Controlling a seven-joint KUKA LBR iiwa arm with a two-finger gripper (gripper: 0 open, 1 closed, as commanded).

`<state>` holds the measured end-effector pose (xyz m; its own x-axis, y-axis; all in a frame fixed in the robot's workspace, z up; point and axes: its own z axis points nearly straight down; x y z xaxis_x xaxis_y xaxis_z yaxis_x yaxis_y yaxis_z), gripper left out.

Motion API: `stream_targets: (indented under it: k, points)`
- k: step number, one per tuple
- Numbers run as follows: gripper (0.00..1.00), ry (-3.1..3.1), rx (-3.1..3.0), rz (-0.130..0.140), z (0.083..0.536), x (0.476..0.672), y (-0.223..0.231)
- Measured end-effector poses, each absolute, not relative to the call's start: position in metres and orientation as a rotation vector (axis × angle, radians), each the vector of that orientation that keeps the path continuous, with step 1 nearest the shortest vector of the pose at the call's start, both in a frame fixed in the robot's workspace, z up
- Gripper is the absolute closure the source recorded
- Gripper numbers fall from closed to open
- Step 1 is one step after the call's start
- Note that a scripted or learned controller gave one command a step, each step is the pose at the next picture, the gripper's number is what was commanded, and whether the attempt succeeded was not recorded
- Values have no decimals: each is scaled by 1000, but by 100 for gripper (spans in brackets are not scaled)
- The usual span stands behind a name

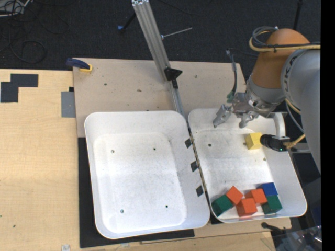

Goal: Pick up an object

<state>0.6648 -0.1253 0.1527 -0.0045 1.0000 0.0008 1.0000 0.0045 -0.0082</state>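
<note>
My gripper (232, 118) hangs over the far edge of the right bin (225, 156), its two fingers spread apart with nothing between them. A yellow cube (253, 140) lies in that bin just to the right of and nearer than the gripper. At the bin's near end sit several blocks in a cluster: an orange one (234, 195), two more orange ones (246, 206) (258, 196), a blue one (269, 189) and two green ones (223, 204) (272, 206).
The left bin (138, 171) lies beside the right one, with black clips (192, 165) along the shared edge. A slanted aluminium bar (154, 41) rises behind the bins. The arm's orange band (275, 56) and grey body stand at the right.
</note>
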Motion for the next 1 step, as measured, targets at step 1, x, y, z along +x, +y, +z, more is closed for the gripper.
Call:
stream_targets:
  k: [1]
  points:
    - [0,-2217,-2217,9,99,656,-131]
